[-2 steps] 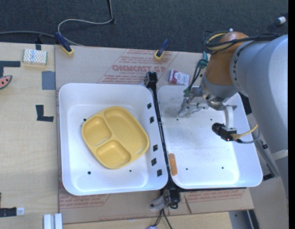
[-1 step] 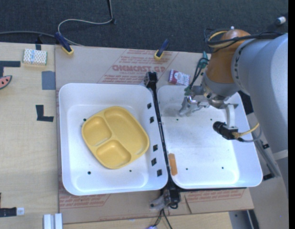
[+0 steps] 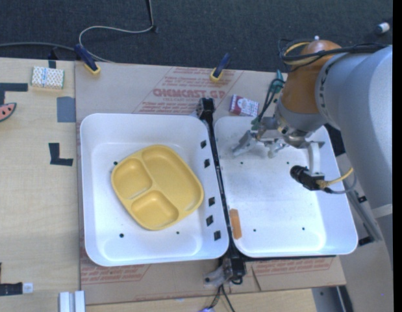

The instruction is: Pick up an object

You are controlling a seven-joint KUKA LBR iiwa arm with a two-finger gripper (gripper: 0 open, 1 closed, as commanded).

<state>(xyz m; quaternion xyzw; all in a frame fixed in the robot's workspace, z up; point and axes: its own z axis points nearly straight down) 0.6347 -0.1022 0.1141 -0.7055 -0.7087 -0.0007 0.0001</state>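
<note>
A yellow divided plate (image 3: 156,186) lies in the middle of the left bin (image 3: 97,239). A small orange stick-shaped piece (image 3: 235,223) rests at the left edge of the right bin (image 3: 330,239), near the front. My gripper (image 3: 258,148) hangs over the back of the right bin, fingers (image 3: 241,147) spread open with nothing between them. It is well behind the orange piece and to the right of the plate.
A small red and white packet (image 3: 243,105) lies on the cardboard behind the right bin. Black clips (image 3: 210,174) line the divide between the bins. A sponge (image 3: 47,77) and a watermelon-slice toy (image 3: 2,112) sit far left on the bench. The arm (image 3: 356,103) covers the right bin's back right corner.
</note>
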